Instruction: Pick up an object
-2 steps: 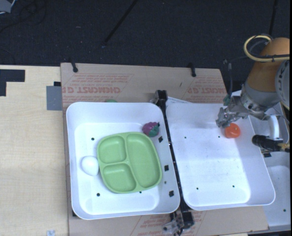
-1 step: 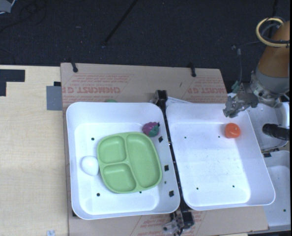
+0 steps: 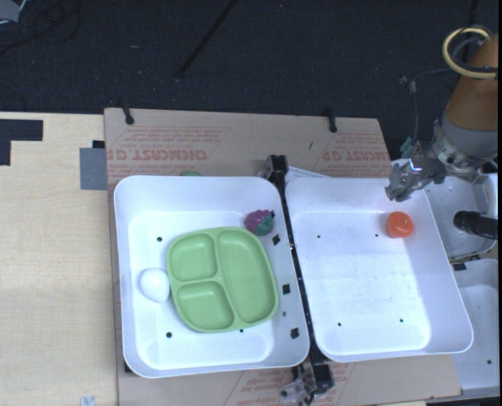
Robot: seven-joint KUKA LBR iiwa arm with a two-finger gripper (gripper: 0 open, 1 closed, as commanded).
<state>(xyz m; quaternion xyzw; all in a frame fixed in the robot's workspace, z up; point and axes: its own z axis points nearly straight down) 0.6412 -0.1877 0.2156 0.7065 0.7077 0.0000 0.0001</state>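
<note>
Just below the claw (image 3: 401, 182), apart from it, a round smooth orange ball (image 3: 399, 224) sits in the right bin (image 3: 378, 311); no long axis. Claw grip state: cannot tell. Far left: glossy green divided plate (image 3: 221, 279), white egg (image 3: 155, 284), bumpy purple piece (image 3: 259, 221) in left bin (image 3: 141, 218). Cardboard-topped bench (image 3: 234, 146).

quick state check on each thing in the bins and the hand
green plate: flat in left bin, its three compartments bare
white ball: beside the plate's left edge
purple toy: at the plate's upper right corner
orange ball: loose in right bin
hand: above the right bin's upper right corner
</note>
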